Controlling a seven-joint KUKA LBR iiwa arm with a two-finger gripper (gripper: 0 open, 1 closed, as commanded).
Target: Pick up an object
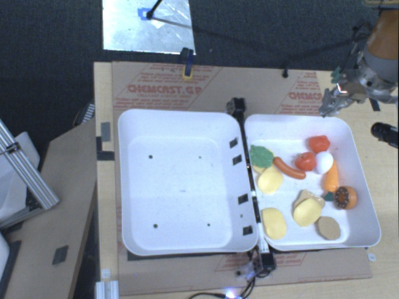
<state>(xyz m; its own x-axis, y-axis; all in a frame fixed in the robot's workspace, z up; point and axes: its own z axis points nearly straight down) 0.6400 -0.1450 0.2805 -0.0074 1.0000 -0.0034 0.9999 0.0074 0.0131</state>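
Note:
The right bin (283,136) holds several toy foods: a green leafy piece (262,156), a red sausage (288,167), two red tomatoes (318,143) (305,161), a white egg (324,162), an orange carrot (331,178), yellow potato-like pieces (270,180) (273,223) (307,210), a brown disc (328,228) and an orange and dark round piece (345,197). My gripper (329,104) hangs over the far rim of that bin, at its right back corner, above and behind the tomatoes. It touches none of the objects.
The left bin (181,114) lies beside the right one, joined by black clips (244,179). A shiny sheet (148,17) lies at the back, with a blue and yellow clamp (186,64) on the bench edge. An aluminium frame (25,173) stands at the left.

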